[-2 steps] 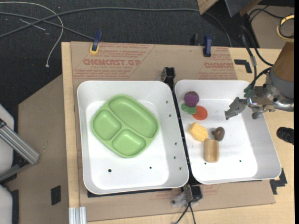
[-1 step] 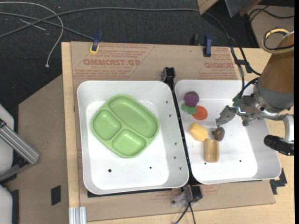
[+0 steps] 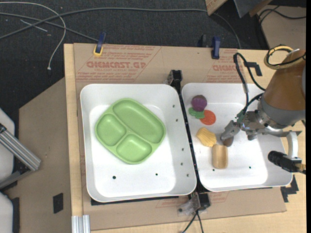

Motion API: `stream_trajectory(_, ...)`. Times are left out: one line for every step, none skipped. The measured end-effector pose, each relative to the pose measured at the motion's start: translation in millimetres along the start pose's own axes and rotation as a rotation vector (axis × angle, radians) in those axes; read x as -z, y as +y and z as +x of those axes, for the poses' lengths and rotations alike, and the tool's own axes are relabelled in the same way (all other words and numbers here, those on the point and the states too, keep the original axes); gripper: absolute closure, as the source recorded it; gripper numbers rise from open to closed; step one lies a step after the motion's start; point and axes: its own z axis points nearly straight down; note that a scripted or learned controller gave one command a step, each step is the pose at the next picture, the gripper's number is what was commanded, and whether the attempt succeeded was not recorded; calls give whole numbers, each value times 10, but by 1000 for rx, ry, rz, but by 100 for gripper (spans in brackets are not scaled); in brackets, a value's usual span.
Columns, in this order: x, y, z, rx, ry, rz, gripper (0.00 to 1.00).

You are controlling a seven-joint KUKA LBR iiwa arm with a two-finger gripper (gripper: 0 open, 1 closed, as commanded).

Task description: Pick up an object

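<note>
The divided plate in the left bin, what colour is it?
Light green. The divided plate shows plainly in the camera view, lying in the left bin.

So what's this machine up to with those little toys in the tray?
A grey robot arm reaches in from the right over the right white bin. Its hand hangs low beside a yellow lumpy toy and just above a tan cylinder-shaped block; nothing is visibly in its grasp. A purple round toy and a red disc lie farther back. The left white bin holds a green divided plate.
</note>
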Motion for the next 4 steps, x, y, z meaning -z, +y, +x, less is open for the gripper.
stream_trajectory(-446, 18, -54, 1, 0, -2, 0)
stream_trajectory(-310, 31, -52, 1, -1, -8, 100)
stream_trajectory(202, -60, -71, 1, -4, -13, 100)
stream_trajectory(700, -48, -71, 3, -4, -14, 100)
